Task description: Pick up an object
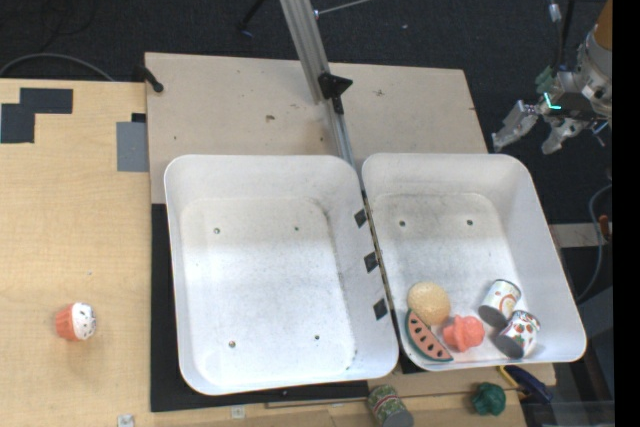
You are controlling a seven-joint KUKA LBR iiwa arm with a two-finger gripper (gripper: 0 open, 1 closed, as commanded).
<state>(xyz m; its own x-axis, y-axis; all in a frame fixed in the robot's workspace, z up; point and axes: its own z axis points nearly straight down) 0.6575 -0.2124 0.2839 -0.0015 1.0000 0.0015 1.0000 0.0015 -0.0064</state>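
Hand [532,131] open, hovering outside right bin's [455,177] far right corner.

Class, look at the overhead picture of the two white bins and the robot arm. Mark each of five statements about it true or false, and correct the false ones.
1. The watermelon slice lies in the right bin. True.
2. The gripper is down among the toys. False: it hangs outside the bins, past the right bin's far right corner, with nothing between its fingers.
3. The tan ball lies in the left bin. False: it lies in the right bin, just above the watermelon slice.
4. A small red and white toy lies on the wooden surface left of the bins. True.
5. The toys are crowded into the right bin's near corner. True.
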